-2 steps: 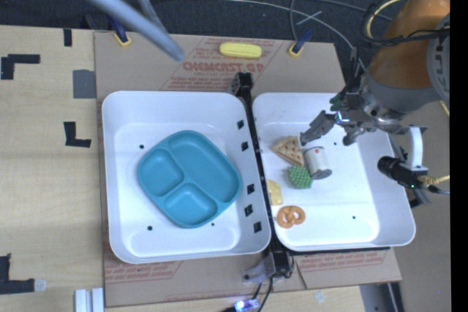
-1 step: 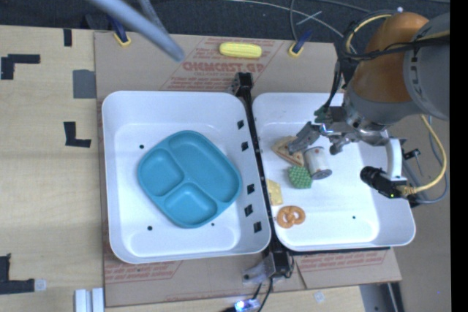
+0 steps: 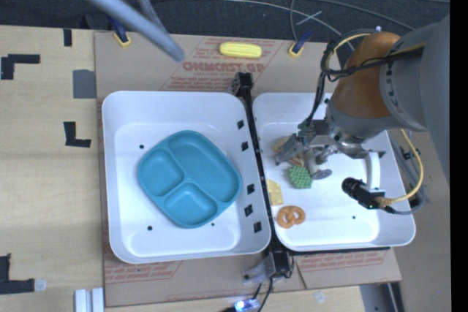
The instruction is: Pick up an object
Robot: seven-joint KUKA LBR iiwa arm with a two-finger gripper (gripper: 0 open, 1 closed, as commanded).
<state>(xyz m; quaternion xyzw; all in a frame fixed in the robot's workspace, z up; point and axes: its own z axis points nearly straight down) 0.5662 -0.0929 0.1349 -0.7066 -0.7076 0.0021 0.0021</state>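
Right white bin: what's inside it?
Right white bin holds a green round textured piece, a pretzel-shaped brown piece, a pale yellow piece by the divider, and a brownish item at the end effector. The arm covers the bin's upper right.

A single camera hangs fixed above the bench and looks down at a slant, taking in both white bins, the left bin (image 3: pixel 117 179) and the right bin (image 3: pixel 395 230), from moderately near. The arm (image 3: pixel 398 80) enters from the right, with dark floor at the far edge.
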